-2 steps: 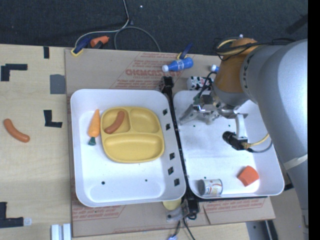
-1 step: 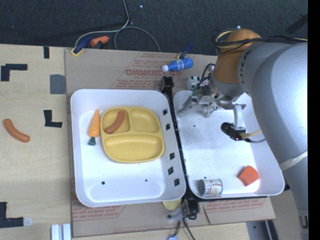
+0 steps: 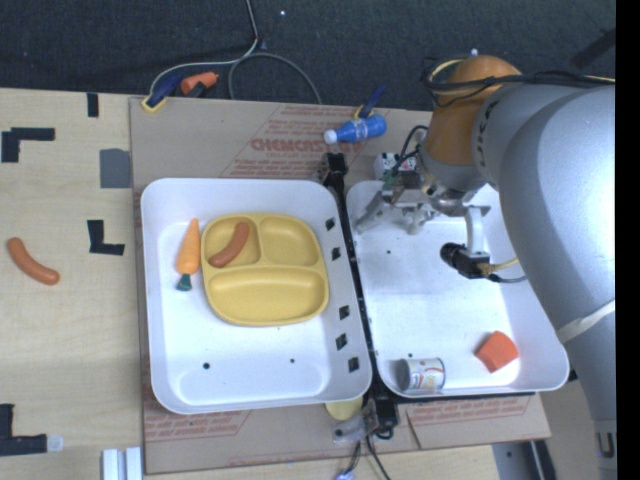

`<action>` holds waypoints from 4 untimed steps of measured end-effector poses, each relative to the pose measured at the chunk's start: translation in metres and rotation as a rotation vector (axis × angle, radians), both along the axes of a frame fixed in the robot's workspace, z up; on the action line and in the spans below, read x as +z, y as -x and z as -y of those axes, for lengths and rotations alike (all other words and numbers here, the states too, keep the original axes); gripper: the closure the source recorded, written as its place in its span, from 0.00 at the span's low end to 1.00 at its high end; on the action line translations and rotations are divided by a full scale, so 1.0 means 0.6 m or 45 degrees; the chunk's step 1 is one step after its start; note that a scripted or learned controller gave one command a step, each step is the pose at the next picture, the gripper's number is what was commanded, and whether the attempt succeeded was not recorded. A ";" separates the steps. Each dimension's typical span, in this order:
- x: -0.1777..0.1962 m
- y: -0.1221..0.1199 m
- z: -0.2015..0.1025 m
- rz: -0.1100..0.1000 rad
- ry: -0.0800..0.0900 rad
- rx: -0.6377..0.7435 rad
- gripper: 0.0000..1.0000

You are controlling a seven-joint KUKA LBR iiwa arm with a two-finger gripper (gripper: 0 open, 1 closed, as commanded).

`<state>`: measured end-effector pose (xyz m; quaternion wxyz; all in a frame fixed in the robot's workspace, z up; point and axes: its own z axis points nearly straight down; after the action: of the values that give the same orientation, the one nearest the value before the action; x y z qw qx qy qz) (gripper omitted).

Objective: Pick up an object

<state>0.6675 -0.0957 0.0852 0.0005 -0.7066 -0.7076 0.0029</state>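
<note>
Small can [image 3: 424, 373] lying on its side in right bin [image 3: 440, 308], long axis left-right, gripper [image 3: 400, 208] near the bin's far edge, grip state indiscernible

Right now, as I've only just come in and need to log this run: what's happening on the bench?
A grey KUKA arm reaches in over the right bin, its gripper low near that bin's far left corner, with nothing visibly held. An orange block and a small can lie untouched at the near edge. In the left bin, a yellow divided plate holds a toy sausage, with a toy carrot beside it.
</note>
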 end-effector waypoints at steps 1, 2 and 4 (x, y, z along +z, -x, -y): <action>0.001 0.042 -0.001 0.009 -0.002 -0.001 0.00; 0.000 -0.004 0.012 0.009 -0.004 0.002 0.00; 0.175 0.099 -0.112 0.013 -0.010 0.008 1.00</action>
<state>0.6078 -0.0286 0.1904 -0.0005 -0.7043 -0.7099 -0.0034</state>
